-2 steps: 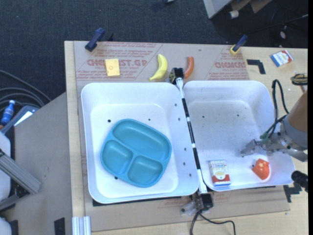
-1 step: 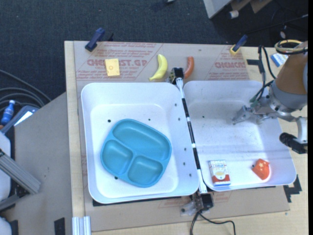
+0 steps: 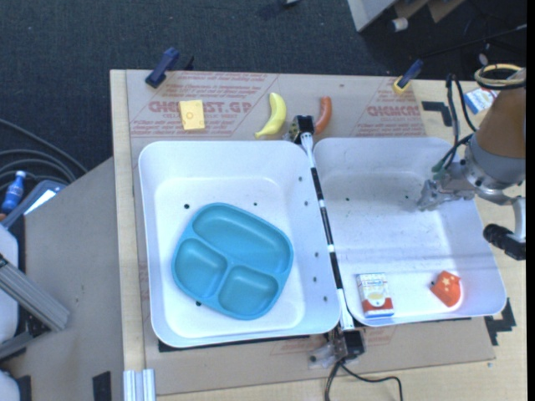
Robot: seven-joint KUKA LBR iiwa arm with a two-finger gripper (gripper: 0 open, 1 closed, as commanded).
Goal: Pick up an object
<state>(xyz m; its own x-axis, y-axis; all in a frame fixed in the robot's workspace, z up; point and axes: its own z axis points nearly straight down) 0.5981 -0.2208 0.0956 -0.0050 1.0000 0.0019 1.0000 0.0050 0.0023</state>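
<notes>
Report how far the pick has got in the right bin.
Done: nothing looks picked. The small carton and the orange object both lie on the floor of the right bin, near its front wall. In hand: the gripper sits low over the bin's back right part, apart from both items, with nothing seen between its fingers. Left: reach one item, grasp it and lift.

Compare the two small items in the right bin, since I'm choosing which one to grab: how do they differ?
The carton is boxy, white with red print; the orange object is rounded and plain orange-red. The carton lies near the right bin's front left corner, close to the divider; the orange object lies further right. Both rest along the front edge, apart from the gripper.
</notes>
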